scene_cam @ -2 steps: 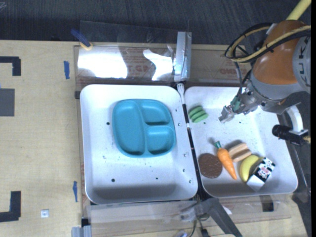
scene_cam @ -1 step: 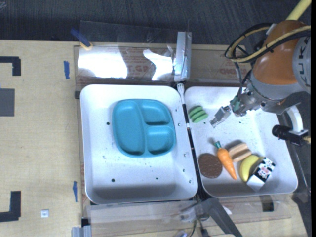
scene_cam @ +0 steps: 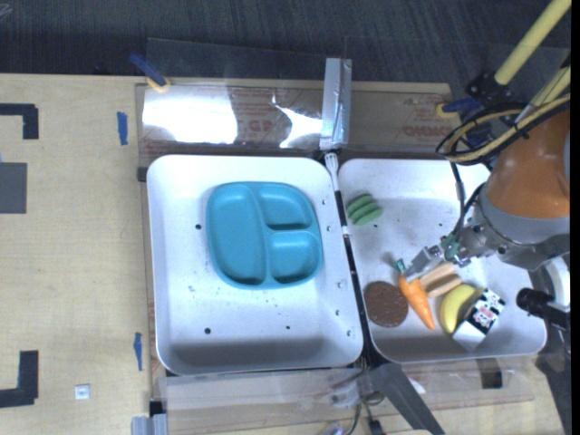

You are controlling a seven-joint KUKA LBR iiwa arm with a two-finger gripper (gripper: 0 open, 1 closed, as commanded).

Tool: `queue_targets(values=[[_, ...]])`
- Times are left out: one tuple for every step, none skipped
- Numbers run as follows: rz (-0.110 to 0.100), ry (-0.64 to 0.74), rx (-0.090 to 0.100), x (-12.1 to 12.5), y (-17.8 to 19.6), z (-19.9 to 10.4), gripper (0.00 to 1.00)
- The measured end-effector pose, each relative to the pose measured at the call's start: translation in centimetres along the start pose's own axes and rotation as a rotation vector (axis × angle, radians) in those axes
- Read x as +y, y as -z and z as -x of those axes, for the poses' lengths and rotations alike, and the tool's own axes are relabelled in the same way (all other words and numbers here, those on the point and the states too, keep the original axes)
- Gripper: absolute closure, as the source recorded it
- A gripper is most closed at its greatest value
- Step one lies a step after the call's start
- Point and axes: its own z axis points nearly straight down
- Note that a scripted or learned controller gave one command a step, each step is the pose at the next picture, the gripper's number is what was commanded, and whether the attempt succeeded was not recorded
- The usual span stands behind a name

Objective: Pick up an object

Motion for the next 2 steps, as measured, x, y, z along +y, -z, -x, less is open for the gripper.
queue_targets(values=[[0.021, -0.123, -0.007, -0.65, -7.03, -0.19, 0.00], [0.026, -0.126, -0.008, -0.47, -6.09, -0.08, 1.00]])
